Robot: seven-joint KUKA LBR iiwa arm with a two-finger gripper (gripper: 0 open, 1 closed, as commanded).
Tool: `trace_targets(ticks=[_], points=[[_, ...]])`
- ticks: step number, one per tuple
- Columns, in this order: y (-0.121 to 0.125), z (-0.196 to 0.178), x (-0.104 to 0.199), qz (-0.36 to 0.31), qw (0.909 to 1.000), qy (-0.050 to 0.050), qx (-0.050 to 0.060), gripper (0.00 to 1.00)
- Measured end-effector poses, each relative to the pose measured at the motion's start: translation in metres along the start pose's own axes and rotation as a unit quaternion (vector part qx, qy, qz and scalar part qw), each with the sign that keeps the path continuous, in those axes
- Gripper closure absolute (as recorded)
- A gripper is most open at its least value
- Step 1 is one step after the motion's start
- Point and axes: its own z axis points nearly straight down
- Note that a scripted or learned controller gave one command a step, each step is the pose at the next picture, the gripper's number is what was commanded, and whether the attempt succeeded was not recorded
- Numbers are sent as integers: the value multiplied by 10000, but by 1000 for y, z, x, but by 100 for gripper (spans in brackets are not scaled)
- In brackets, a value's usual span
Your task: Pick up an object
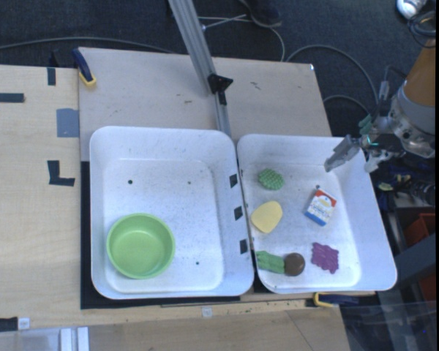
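The right bin holds several small objects: a round green knobbly piece, a yellow lump, a small white carton with blue and red print, a purple flat piece, a green stub and a brown ball touching it. My gripper hangs over the bin's far right corner, above and to the right of the carton. Its fingers are spread, one grey finger pointing left and down, and nothing sits between them.
A green bowl stands in the near left corner of the left bin. A slanted metal pole crosses the bench behind the bins. Cables and dark equipment crowd the floor on the right.
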Motion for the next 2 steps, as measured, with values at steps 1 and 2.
trace_targets(ticks=[1,2], points=[[0,0,0,-1,10000,-1,0,0],[1,44,1,5,10000,-1,23,0]])
